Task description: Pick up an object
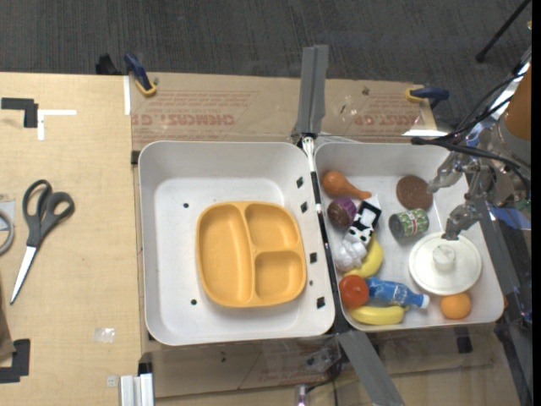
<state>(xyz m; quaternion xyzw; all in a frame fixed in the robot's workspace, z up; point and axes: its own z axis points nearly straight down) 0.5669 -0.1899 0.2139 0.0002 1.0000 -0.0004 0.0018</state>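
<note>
Pale wood bench top at the far left carries a pair of black-handled steel scissors [38,222], and next to it the left white plastic bin [161,252] holds a yellow three-compartment plastic tray [251,253]. Further right, the right white bin [385,152] is crowded with a purple ball [341,212], a yellow banana [378,315], a green tin [409,223], a brown disc [414,192], a round white lid [445,263] and an orange ball [456,306]. Over that bin's right side hangs the grey two-finger gripper [452,200], fingers spread apart with nothing between them, just above the white lid.
</note>
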